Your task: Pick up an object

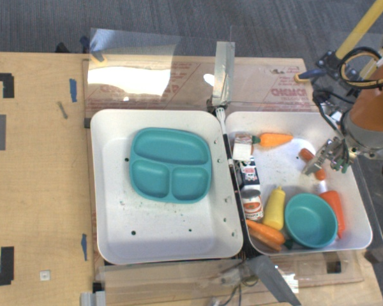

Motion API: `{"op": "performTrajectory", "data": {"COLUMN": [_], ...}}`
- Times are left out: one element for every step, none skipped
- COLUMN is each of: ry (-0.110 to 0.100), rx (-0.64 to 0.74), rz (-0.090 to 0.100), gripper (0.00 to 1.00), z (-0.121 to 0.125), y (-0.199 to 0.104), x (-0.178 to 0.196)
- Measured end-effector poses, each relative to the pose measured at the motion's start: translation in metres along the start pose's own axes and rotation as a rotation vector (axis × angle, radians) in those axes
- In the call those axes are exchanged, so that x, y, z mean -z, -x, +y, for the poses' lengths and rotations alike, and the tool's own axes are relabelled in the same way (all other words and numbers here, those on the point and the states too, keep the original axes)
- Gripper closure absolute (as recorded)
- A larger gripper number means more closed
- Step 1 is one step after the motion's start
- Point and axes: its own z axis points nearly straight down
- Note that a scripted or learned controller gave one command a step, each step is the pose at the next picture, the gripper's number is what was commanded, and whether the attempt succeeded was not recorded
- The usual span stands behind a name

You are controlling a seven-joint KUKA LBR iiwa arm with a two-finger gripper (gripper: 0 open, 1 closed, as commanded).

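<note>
On the counter (38,190): two shallow white bins are set side by side.
Left bin (108,190): a teal divided plate (170,164) with three compartments is held near its middle, and dark specks are scattered over the floor.
Right bin (287,123): along the left wall a small white box (242,149), a dark printed packet (249,173) and a small can (252,206) are lined up from far to near.
Far part of right bin: an orange carrot (274,140) is laid crosswise.
Near part of right bin: a yellow bottle (275,208), a teal bowl (311,219) and a second carrot (265,234) are crowded together; a red-orange piece (332,208) is seen at the bowl's right.
Arm: it is reached in from the right, the orange band (372,110) above the wrist.
Pincer (320,164): it is lowered over the right bin's right half; whether it is released or clenched cannot be told.
Small orange object (306,153): it is seen just left of the pincer, on the bin floor.
</note>
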Motion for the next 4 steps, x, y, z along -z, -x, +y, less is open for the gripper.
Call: {"op": "performTrajectory", "data": {"ry": [0.004, -0.001, 0.003, 0.000], "rx": [-0.144, 0.154, -0.061, -0.063], "rz": [-0.007, 0.004, -0.003, 0.000], "gripper": [1.00, 1.00, 1.00, 0.00], "z": [0.027, -0.002, 0.082, 0.080], "y": [-0.011, -0.029, -0.009, -0.009], "x": [0.111, 0.004, 0.086, 0.084]}}
